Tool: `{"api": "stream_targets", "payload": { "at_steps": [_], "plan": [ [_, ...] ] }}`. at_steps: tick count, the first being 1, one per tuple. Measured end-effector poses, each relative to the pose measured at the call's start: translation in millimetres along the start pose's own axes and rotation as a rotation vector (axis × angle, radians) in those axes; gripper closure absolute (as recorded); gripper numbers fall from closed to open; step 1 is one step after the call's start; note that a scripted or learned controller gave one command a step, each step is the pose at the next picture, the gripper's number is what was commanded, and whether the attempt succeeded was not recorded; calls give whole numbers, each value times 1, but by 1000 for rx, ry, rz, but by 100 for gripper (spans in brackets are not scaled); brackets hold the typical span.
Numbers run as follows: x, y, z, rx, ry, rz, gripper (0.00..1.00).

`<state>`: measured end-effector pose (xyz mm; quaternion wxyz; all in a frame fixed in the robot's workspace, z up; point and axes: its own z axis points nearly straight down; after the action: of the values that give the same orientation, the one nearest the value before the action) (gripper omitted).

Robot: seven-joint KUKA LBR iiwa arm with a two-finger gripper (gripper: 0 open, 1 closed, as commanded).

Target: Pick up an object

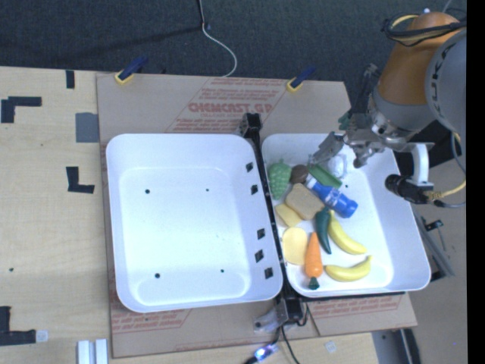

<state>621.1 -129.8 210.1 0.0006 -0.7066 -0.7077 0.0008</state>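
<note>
The right bin holds a pile of toy food along its left side. In it are a blue bottle, a tan block, a bumpy green piece, a dark green pepper, an orange carrot, two bananas and a yellow lemon. My gripper hangs over the back of this bin, just above and behind the blue bottle. Its fingers are spread open and hold nothing.
The left bin lies beside the right one, with a black clip row between them. Both bins rest on cardboard. The arm's orange band and a black cable stand over the right bin's far corner.
</note>
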Motion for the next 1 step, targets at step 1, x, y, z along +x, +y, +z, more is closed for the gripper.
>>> {"api": "stream_targets", "payload": {
  "at_steps": [1],
  "plan": [
    [12, -9, 110, -3, -1, 1, 0]
  ]
}}
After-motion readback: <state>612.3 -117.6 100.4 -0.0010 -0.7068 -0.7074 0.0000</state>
